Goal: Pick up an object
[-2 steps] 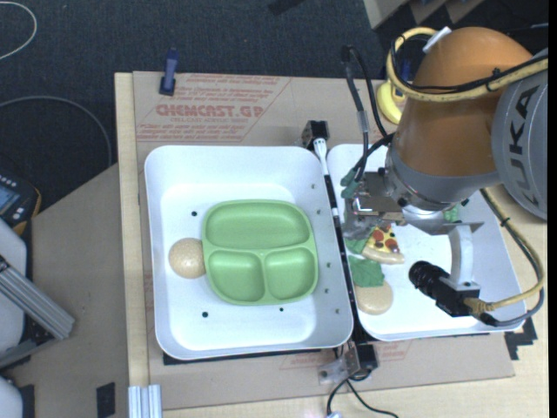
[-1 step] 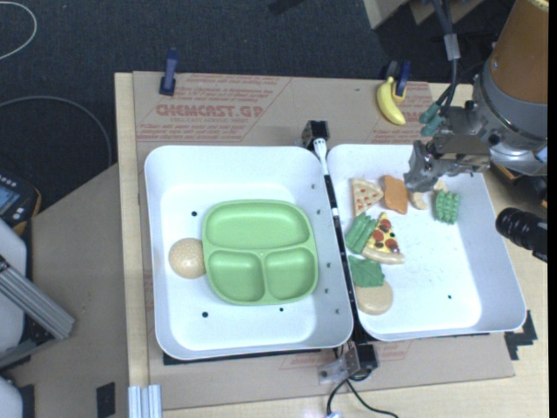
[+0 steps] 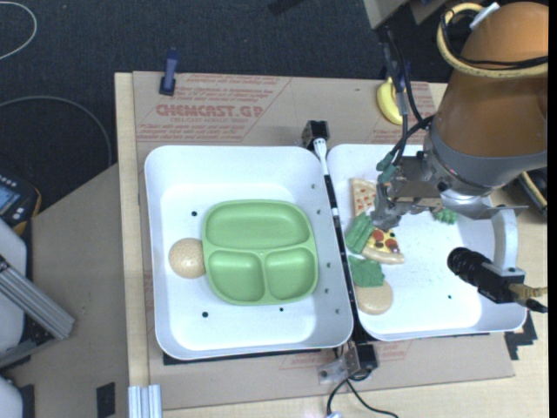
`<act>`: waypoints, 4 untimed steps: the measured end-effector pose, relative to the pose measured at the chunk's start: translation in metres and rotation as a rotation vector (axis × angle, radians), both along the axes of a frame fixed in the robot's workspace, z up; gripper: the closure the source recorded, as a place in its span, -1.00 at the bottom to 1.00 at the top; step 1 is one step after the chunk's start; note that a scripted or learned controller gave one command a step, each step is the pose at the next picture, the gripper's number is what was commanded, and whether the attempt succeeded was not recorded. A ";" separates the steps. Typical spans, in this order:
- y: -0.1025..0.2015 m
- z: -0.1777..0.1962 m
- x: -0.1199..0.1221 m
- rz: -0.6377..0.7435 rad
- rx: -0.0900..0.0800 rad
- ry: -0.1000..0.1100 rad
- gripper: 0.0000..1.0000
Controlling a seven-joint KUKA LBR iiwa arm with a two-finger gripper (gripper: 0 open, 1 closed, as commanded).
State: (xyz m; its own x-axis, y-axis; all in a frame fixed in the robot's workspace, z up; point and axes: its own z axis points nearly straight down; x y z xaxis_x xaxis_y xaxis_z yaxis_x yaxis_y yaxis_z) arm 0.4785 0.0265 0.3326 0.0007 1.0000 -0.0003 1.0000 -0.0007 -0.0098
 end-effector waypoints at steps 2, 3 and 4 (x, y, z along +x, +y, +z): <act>0.007 0.107 0.001 0.003 0.003 -0.030 1.00; -0.020 -0.020 0.059 -0.004 -0.002 0.002 1.00; -0.019 -0.002 0.059 0.001 -0.001 -0.013 1.00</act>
